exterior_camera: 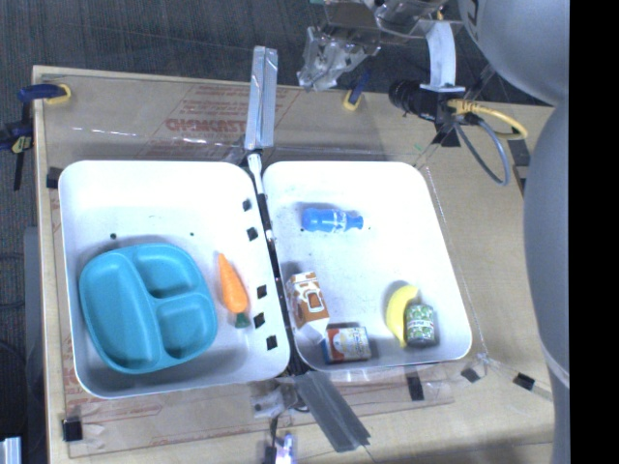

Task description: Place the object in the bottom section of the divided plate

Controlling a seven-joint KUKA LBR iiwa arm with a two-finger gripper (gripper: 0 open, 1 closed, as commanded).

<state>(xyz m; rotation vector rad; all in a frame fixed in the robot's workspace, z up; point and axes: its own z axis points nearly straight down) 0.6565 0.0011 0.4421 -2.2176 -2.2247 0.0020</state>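
Orange carrot [231, 285] beside blue divided plate [146, 305], left bin, long axis near-to-far; well near and left of claw [326, 59]; claw state: cannot tell.

The one camera sat fixed above the table [145, 119]. It looked down at a slant on both bins [155, 187].
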